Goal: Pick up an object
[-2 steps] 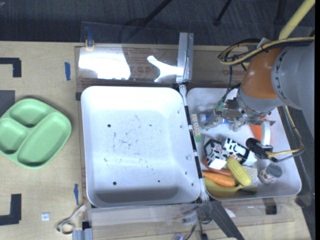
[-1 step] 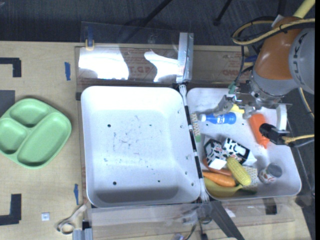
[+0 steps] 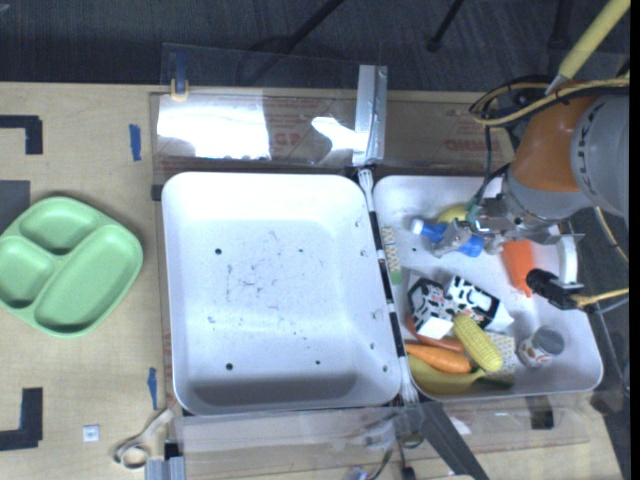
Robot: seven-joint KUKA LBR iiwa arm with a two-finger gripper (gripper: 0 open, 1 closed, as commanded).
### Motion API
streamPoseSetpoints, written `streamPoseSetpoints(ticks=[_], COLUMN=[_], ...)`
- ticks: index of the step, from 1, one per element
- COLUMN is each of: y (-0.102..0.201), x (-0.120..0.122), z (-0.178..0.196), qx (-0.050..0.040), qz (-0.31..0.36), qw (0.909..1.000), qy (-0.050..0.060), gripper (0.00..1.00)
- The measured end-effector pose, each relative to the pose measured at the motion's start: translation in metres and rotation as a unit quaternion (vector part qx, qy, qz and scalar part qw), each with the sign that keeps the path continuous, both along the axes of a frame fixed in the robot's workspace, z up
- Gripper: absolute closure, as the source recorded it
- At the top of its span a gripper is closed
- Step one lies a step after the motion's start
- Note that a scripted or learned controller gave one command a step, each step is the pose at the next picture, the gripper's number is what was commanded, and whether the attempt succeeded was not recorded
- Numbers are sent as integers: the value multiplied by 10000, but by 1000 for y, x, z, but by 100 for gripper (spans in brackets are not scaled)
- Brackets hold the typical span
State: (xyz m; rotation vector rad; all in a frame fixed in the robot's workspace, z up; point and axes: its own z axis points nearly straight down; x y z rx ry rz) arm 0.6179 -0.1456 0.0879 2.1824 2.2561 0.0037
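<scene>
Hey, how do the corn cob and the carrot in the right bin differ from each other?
The corn cob is yellow with a bumpy kernel surface; the carrot is orange and smooth. The corn cob runs diagonally, while the carrot lies closer to level. The corn cob sits partly on top of the carrot. Both are elongated and lie in the right bin.

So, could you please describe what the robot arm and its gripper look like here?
The arm is a rounded grey body with a broad orange band above the wrist. Yellow and black cables loop beside it. The gripper is a small metallic grey assembly with blue parts.
</scene>
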Motion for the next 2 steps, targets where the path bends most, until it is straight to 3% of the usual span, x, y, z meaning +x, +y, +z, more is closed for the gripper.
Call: streamPoseSetpoints(ticks=[1, 2], y=[-1, -1], x=[0, 0], z=[10, 10], qx=[3, 3], qz=[-15, -14], qw=[10000, 10000], qy=[4, 3], gripper=[100, 0])
